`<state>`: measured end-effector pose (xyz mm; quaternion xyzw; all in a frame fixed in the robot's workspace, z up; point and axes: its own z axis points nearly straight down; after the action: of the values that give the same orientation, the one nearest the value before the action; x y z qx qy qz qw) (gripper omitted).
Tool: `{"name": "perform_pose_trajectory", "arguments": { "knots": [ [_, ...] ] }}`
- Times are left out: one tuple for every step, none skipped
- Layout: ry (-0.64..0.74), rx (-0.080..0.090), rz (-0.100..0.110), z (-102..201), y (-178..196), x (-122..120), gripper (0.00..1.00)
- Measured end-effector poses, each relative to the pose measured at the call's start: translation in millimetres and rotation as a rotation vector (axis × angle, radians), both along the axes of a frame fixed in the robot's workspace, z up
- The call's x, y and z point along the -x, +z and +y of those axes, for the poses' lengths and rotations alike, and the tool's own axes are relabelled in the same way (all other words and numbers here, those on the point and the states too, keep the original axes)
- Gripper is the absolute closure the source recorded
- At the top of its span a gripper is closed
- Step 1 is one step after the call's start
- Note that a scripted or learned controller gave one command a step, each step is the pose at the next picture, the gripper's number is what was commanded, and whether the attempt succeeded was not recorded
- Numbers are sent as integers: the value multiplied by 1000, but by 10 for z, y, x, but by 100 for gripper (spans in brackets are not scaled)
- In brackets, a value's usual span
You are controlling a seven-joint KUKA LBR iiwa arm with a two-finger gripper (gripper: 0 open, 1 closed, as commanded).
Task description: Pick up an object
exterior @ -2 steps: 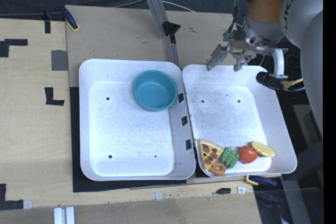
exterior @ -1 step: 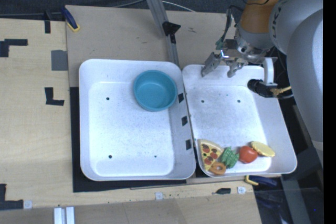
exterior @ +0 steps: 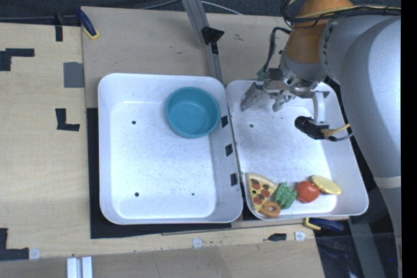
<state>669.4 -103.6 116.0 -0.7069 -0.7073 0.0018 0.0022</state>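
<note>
The claw [exterior: 264, 101] was seen poised over the far end of the right bin [exterior: 293, 146], its two fingers spread apart with nothing between them, so it was judged to be open and empty. The candidate objects were found well apart from it, gathered along the near edge of that same bin: a pizza slice [exterior: 260, 191] at the left, an orange ring [exterior: 270, 209] touching its near tip, a green piece [exterior: 284, 194] just beside it, then a red tomato [exterior: 307, 191] with a yellow piece [exterior: 326, 185] against its right side. A blue bowl [exterior: 192, 112] was seen alone at the far end of the left bin [exterior: 137, 166]. The step in hand was judged to be the approach, no object having yet been reached. For a clean grasp, a single target should be chosen; the tomato was thought the likeliest, being rounded and standing proud, though its neighbours lay close. The fingers should be kept spread during descent, aligned so that they straddle the tomato without catching the green or yellow piece, and closed only once low enough. Crowding against the bin's near wall was considered the main risk.
</note>
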Motion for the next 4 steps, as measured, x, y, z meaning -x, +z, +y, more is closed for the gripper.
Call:
{"name": "perform_pose_trajectory", "arguments": {
  "knots": [
    [1,1,-5,2,133,-15,100],
    [0,1,-10,-42,740,17,100],
    [0,1,-9,-40,1156,11,100],
    [3,-1,-7,457,1253,225,100]
  ]
}}
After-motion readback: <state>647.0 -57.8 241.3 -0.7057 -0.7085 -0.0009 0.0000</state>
